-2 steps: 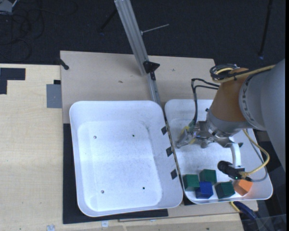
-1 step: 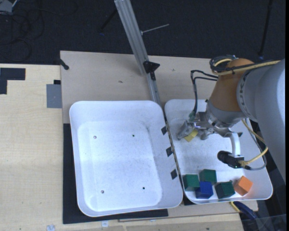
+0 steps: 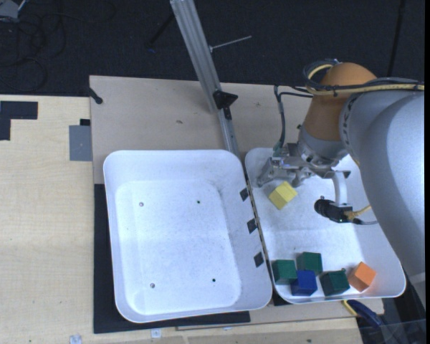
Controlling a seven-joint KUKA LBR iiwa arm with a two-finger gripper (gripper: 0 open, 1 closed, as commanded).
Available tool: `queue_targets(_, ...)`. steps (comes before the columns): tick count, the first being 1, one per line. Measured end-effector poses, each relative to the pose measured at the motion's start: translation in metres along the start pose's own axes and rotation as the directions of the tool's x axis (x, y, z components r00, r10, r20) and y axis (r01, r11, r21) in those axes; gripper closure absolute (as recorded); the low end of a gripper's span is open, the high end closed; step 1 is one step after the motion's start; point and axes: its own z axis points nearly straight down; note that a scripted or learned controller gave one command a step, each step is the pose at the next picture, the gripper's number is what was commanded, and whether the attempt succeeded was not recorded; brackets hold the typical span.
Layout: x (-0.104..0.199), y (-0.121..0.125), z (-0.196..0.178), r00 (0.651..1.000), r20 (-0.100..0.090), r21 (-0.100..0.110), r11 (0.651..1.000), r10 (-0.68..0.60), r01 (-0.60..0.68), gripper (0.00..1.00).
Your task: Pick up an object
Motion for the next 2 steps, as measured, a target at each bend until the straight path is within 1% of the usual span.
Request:
queue_targets(1,0.0016,-0.0405,0.0001,1.000,0.000,0.006,1.000,0.002,-0.002,0.00)
queue_targets(2,0.0014,-0.0397,-0.0094,1.000,0.000,0.007,1.000,-0.001,0.001,1.00)
